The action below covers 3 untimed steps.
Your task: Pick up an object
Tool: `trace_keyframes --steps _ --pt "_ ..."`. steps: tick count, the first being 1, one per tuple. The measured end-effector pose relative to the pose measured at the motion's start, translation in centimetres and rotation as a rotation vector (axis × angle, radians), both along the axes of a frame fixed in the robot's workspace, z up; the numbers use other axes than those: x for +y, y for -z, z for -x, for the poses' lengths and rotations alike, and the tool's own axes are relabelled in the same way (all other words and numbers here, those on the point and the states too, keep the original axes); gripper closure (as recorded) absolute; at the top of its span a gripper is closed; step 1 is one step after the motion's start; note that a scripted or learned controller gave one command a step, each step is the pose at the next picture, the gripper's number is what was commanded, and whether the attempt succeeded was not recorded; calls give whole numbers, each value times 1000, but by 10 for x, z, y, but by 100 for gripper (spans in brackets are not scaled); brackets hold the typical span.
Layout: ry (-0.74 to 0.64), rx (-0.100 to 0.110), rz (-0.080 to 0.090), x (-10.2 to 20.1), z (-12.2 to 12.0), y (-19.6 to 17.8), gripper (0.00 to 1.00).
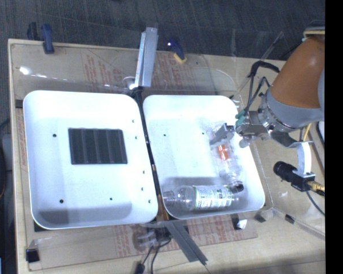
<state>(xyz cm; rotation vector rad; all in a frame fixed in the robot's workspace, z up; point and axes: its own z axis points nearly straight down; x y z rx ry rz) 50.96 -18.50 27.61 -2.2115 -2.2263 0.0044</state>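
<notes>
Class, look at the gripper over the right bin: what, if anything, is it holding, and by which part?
It cannot be told. The gripper sits just above the orange-labelled bottle in the right bin.

Both bins (pixel 57 204) white, smooth, slightly glossy plastic. Left bin has a dark ribbed matt panel (pixel 97 146). Right bin: clear glossy plastic bottle (pixel 201 197) with printed label along the near edge, second clear crinkled bottle (pixel 226 158) with orange label near the right edge. Bench top (pixel 103 67) looks like matt printed cardboard. Arm's orange band (pixel 300 76) smooth, satin.
</notes>
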Motion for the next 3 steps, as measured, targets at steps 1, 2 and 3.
trace_keyframes --steps 1,2,3 --pt "-103 2 -2 2 -48 57 0" --pt "-342 -1 -2 -26 -19 74 0" --pt "-463 -2 -1 -25 -75 135 0"
